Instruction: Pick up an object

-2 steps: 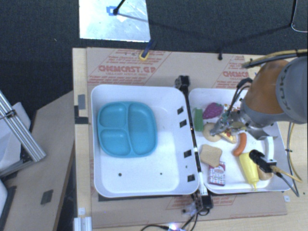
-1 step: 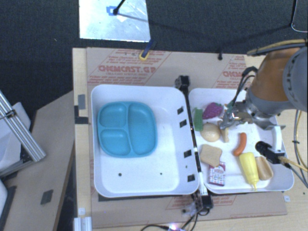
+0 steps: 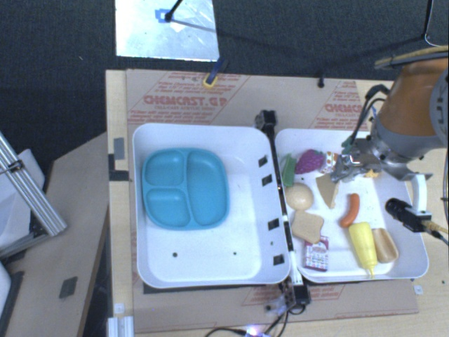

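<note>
left bin [image 3: 151, 258]: blue divided plate [image 3: 186, 188]
right bin [image 3: 414, 262]: toy food, incl. sausage [image 3: 350, 210], yellow bottle [image 3: 363, 244], purple grapes [image 3: 310, 161]
gripper [image 3: 342, 168]: over right bin's back part

a lab: robot arm [image 3: 414, 111] over white bins [image 3: 203, 135]

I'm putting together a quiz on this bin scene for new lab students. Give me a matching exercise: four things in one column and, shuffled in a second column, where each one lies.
Things:
1. blue divided tray
2. purple grape bunch
3. yellow mustard bottle
4. small red-and-white carton

Places:
A. near front edge of right bin, just right of the divider
B. in left bin
C. back of right bin, beside the green piece
D. front of right bin, beside the bread roll

Pairs: 1-B, 2-C, 3-D, 4-A
</note>
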Tool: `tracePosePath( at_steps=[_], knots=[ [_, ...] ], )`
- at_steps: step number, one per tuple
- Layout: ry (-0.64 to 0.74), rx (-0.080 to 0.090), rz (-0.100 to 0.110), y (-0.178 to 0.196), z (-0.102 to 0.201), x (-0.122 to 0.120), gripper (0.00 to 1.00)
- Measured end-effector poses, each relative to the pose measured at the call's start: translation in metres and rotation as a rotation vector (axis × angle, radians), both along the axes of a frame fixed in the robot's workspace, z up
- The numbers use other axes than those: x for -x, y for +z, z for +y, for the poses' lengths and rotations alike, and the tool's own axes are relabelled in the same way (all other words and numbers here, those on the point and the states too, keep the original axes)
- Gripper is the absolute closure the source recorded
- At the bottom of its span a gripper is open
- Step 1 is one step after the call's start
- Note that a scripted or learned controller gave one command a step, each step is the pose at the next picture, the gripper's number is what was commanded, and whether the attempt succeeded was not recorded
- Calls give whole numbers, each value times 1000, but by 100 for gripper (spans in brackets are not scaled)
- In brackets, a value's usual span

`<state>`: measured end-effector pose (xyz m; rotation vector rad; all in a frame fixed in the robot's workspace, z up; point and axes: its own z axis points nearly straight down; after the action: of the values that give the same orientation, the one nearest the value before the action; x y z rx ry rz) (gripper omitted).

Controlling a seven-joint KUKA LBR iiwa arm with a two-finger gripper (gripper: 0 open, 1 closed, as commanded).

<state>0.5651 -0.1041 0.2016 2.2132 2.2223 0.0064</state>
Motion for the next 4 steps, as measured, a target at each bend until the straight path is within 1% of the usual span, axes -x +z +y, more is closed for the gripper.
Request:
tracePosePath(
  at_steps=[1,2,3,4],
  knots=[
    [1,-1,3,24,0,-1,100],
    [6,-3,4,17,53,-32,100],
    [6,-2,1,31,101,-63,100],
    [2,3,-1,35,141,-97,100]
  ],
)
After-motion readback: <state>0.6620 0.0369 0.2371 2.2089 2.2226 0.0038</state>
